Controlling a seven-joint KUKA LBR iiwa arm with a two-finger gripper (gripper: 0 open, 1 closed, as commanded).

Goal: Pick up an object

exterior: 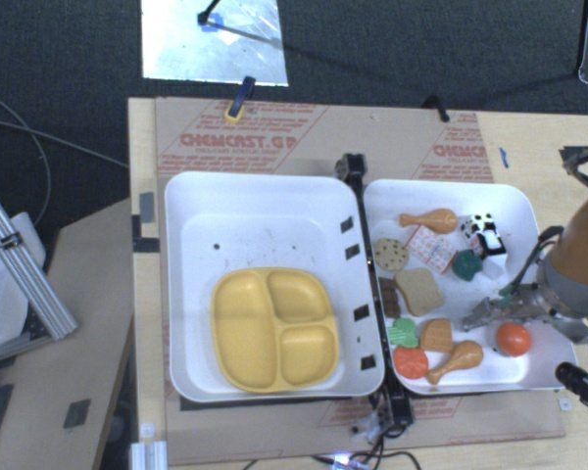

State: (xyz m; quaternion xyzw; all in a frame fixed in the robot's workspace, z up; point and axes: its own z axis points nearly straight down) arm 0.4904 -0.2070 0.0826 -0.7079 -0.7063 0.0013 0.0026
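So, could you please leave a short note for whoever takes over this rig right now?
Gripper: low in the right bin, beside the tomato; whether the fingers are open is unclear.
Things: toy food all lies in the right bin, including a drumstick, cookie and bread. The yellow tray sits in the left bin.
Done: nothing visibly lifted.
Left: grasp one object and raise it.

Robotics lab: cardboard-topped bench (274,135), white bins (265,199), aluminium frame (20,272), floor cables (39,140).
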